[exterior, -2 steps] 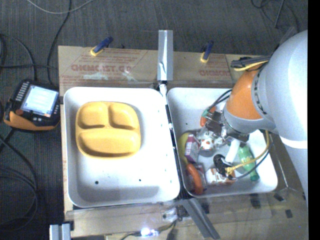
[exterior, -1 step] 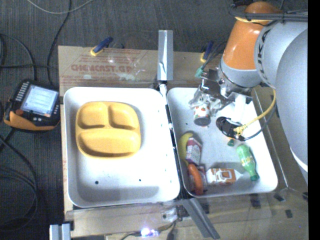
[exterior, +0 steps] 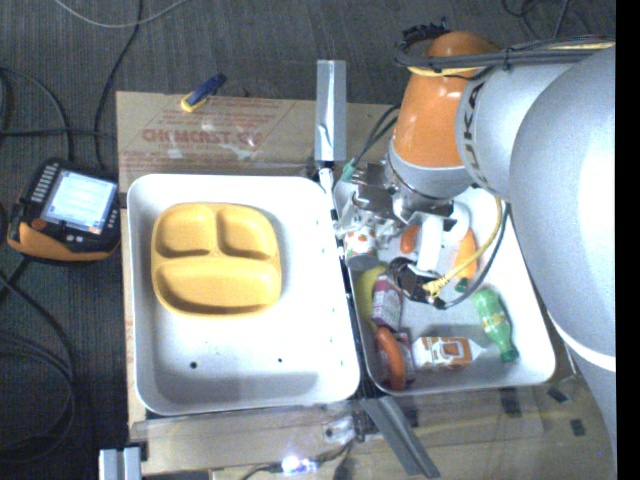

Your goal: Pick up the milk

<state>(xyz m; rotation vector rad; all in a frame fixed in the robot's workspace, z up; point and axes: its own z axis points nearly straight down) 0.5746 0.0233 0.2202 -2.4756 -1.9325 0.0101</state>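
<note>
A small white carton with an orange label, which I take for the milk (exterior: 445, 351), lies on its side near the front of the right bin (exterior: 535, 368). The gripper (exterior: 398, 248) hangs low over the back half of that bin, behind the carton and apart from it, with the orange-banded wrist right above it. The wrist and a yellow cable hide what lies under the gripper.
A green bottle (exterior: 495, 323) lies right of the carton, and an orange-red sausage-like item (exterior: 390, 360) left of it. A yellow-green item (exterior: 370, 283) and a small white-and-red item (exterior: 358, 238) sit by the bin's left wall. The left bin (exterior: 250, 368) holds a yellow divided plate (exterior: 217, 258).
</note>
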